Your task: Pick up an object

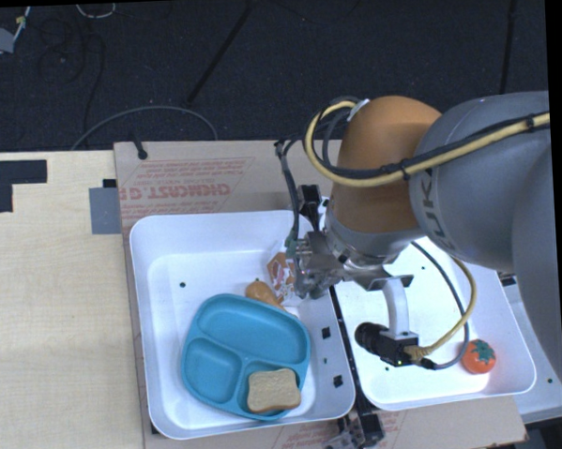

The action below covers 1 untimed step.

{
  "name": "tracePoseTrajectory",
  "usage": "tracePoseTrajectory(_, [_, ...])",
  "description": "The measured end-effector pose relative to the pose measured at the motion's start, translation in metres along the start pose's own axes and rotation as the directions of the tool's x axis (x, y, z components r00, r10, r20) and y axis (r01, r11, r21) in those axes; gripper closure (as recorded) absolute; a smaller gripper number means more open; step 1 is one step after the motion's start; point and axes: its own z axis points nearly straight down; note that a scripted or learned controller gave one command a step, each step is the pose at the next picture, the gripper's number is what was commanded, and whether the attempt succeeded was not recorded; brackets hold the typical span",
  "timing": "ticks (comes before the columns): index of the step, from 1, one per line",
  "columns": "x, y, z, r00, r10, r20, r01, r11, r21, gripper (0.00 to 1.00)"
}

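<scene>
A small orange-brown object (262, 291) lies in the left bin (152, 272) beside the blue tray (231, 348).

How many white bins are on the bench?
2. The left bin holds a blue tray; the right bin, beside it, lies partly under the arm.

Bright overhead light; right bin (514, 366) floor blown out white. Arm (467, 190) casts soft shadow near. Far floor dark, underexposed. Overall slightly soft, low resolution.

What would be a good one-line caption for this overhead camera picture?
Robot arm lowers its gripper over small items beside a blue divided tray in the left bin.
</scene>
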Motion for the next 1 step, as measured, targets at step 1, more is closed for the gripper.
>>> tracePoseTrajectory(1, [-0.0014,0.0005,0.0000,1.000,0.003,0.001,-0.003,1.000,-0.001,0.00])
